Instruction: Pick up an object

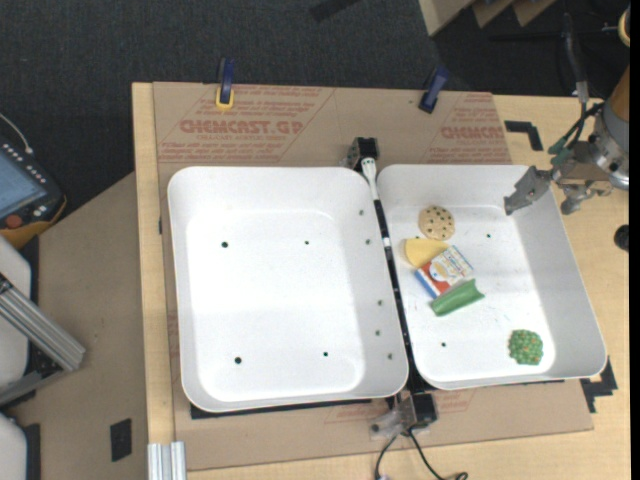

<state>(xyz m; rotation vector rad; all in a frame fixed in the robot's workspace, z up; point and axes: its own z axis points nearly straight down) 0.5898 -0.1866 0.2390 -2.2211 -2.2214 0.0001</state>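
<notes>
Camera view shows the gripper [545,190] poised above the right bin's [560,258] far right rim with its fingers spread and nothing between them, so the pick looks to be at the approach step. Next it must travel left and descend onto one item: the cookie [436,222], yellow wedge [420,251], small carton [446,269] and green block [457,298] crowd together, while the green ball [525,346] sits well apart.
</notes>
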